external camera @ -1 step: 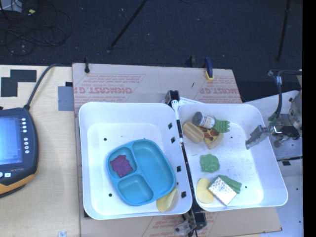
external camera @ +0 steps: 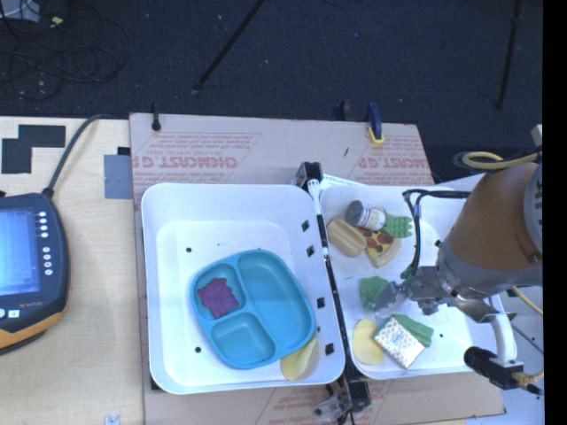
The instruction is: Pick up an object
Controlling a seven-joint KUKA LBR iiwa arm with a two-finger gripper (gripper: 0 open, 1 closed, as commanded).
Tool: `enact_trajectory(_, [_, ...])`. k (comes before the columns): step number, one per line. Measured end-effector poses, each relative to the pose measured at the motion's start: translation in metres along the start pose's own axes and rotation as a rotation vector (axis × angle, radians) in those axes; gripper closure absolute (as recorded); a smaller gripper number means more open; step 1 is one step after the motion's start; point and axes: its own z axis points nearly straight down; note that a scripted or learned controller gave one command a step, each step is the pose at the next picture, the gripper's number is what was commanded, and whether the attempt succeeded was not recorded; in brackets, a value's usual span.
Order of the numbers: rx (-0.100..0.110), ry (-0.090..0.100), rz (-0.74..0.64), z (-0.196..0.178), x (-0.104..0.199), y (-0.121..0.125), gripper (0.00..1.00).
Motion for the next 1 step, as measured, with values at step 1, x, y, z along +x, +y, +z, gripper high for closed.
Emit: enact_trajectory(1, [-0.011,-0.005,0.001,0.0729,0.0102,0.0656,0.0])
